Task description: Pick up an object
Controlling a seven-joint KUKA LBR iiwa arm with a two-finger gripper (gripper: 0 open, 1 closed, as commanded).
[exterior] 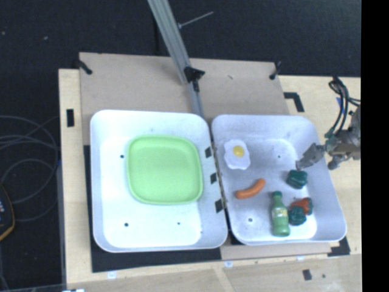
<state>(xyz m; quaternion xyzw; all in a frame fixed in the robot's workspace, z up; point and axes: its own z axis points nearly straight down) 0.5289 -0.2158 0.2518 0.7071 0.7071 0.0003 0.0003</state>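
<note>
The right bin (267, 132) holds several small toys. A white fried egg (236, 154) with a yellow yolk lies at its upper left, and an orange sausage (250, 189) sits below it. A green bottle (279, 214) lies near the front edge. Beside the bottle is a red and teal piece (299, 211). A dark green lump (296, 178) rests mid-right. My gripper (322, 159) hangs over the bin's right rim, just above and to the right of the dark green lump. It is open, with nothing between its fingers.
The left bin (109, 163) holds a light green square plate (164, 169). A grey metal pole (173, 41) slants in from the top toward the gap between the bins. Cables (340, 99) trail off the arm at the right edge.
</note>
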